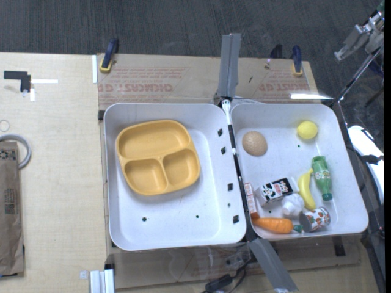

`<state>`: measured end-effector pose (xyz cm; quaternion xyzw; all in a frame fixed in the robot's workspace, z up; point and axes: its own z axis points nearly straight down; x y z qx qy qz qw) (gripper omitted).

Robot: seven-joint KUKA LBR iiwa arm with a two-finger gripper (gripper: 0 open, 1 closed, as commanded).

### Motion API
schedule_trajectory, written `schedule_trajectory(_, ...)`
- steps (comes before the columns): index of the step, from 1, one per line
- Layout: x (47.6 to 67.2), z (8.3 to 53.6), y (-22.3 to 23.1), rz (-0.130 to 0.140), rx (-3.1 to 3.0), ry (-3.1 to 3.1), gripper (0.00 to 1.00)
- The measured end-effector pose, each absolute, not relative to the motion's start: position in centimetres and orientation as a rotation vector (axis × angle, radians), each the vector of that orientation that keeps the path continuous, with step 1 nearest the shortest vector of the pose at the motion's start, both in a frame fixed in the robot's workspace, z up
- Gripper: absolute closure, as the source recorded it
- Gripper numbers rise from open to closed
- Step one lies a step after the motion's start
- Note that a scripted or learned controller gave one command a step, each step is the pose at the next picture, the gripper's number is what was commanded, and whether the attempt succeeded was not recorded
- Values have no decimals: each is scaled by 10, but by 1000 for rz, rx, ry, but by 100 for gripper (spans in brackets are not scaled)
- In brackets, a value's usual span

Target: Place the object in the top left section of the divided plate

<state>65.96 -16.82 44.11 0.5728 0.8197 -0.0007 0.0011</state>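
Carrot (274, 225), can (315, 219), banana (306, 190), bottle (322, 177), milk carton (277, 189), egg (255, 143) and lemon (307, 130) crowd the right bin (342, 139). Yellow divided plate (158, 156) sits in the left bin (177, 231). Gripper (361, 36) hangs upper right, state unreadable. Clutter risks a mis-grab.

Bright, even overhead light; frame a bit soft.
White bins (165, 237) near blown out, faint soft shadow along the yellow plate (159, 157) lower rim. Hard glare patch right of the right bin (360, 140). Dark floor above the bins grainy, fine print blurred.
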Motion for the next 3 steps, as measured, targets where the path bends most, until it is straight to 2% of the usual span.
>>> schedule_trajectory(1, 660, 441, -208, -2, 1400, 2809, 0)
schedule_trajectory(3, 659, 442, -223, 0, 1539, 2735, 0)
